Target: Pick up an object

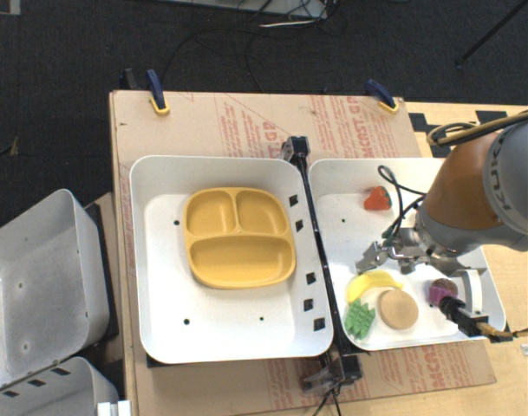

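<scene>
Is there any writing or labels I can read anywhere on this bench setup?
Red printing on the brown cardboard sheet under the bins: several repeated stamps, turned at angles and too blurred to read.
Yellow divided plate, white bins, toy foods: no writing to be seen.

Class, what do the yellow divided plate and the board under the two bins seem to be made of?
Yellow divided plate: probably moulded plastic with a matte finish; its colour is uniform and its compartment ridges are rounded. Board: apparently corrugated cardboard, dull brown with red printed lettering, held by clamps at its far edge.
</scene>
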Robot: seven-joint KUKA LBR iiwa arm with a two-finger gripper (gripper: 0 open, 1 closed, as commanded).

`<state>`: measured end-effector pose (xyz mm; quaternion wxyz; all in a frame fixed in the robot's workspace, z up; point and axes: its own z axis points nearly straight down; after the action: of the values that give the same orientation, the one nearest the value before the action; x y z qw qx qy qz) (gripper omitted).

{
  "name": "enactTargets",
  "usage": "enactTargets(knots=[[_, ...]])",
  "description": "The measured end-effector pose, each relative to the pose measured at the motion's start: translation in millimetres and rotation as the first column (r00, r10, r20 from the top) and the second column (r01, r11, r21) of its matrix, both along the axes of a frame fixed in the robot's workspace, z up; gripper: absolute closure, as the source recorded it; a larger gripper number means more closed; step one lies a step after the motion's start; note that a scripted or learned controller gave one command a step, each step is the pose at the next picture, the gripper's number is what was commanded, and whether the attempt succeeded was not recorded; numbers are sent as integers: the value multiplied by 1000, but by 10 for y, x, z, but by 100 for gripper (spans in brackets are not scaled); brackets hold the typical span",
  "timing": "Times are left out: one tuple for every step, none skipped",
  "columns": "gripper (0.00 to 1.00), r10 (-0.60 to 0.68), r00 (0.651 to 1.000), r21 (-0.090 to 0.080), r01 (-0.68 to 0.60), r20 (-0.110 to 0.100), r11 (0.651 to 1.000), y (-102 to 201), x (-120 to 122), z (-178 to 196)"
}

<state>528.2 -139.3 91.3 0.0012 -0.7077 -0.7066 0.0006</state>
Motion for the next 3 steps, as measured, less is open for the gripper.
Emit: enactTargets(knots=[[100,-2,1000,0,2,3,1000,1,8,111],[100,4,1000,-2,-4,8,1000,9,-4,741],[100,4,1000,-2,-4,7,1000,-6,-31,1176]])
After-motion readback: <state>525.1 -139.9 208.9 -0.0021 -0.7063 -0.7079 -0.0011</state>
